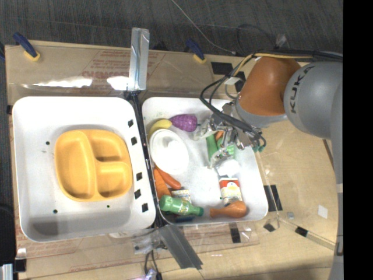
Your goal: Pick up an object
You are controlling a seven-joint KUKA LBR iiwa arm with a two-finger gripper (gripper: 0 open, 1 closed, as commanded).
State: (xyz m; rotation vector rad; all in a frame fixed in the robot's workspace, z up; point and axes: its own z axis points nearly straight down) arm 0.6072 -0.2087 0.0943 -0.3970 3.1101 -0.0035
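The pincer (224,142) hangs low in the upper right part of the right-hand white bin (256,182), under the grey arm with its orange band (265,86). Its metal parts overlap a small green and orange plastic item (217,147) lying there, but whether the pincer is spread, pressed together or pinching that item I cannot tell; cables and linkage clutter the spot.

Just below it lies a small bottle with a white cap and red-and-yellow label (231,186), and below that an orange carrot-shaped toy (230,211) near the bin's lower wall. To the left sit a round white bowl (169,150), a purple grape-like toy (185,122) and a yellow rounded piece (160,125) at the bowl's upper edge. Along the lower left wall rest an orange wedge-shaped toy (164,181) and a green bottle with a label (180,206). The left-hand white bin (29,156) holds a yellow divided plastic tray (93,162).

The likeliest target, as I judge it, is the green and orange item under the pincer. The risks: it looks thin and lies flat, so the pincer could close above it or clip one end and let it slip on lifting. The bottle lies close enough to be nudged or caught along with it, and the bin's right wall is near enough to foul the descent.
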